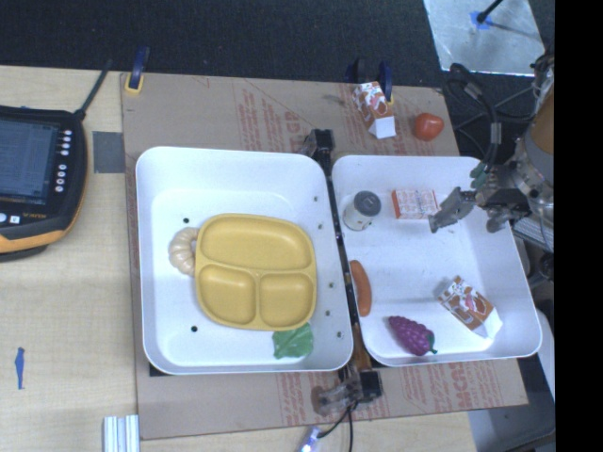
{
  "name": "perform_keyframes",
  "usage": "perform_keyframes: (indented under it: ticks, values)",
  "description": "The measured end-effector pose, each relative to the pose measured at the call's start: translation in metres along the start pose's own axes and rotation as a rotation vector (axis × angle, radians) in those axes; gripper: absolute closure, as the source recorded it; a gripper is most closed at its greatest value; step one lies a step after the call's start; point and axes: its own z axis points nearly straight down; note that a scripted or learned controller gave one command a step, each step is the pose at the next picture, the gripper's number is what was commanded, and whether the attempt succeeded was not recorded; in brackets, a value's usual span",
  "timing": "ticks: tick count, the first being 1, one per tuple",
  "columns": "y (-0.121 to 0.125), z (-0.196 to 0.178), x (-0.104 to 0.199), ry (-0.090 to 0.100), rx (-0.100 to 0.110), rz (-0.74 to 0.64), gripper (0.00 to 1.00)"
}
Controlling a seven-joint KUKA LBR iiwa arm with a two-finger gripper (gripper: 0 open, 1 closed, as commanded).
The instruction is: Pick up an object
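Note:
My gripper [474, 211] hangs over the upper right of the right bin [523, 281], fingers spread open and nothing between them. Just left of it lies a small red-and-white packet [414, 202]. A grey-capped can [361, 208] stands at the bin's upper left. An orange hot dog [360, 287] lies along the left wall. Purple grapes [411, 334] rest near the front edge, and a small carton [467, 305] lies at the lower right.
The left bin [155, 252] holds a yellow divided plate [254, 269], a bread roll [182, 250] at its left and a green leaf [293, 343] at the front. Outside the bins lie a carton [374, 107] and a red tomato [428, 126]. A tablet [33, 177] sits far left.

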Motion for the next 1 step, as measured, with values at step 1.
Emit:
perform_keyframes:
  ticks: [1]
  values:
    - [-0.0037, 0.1878, -0.0298, 0.000, 0.001, 0.000, 0.00]
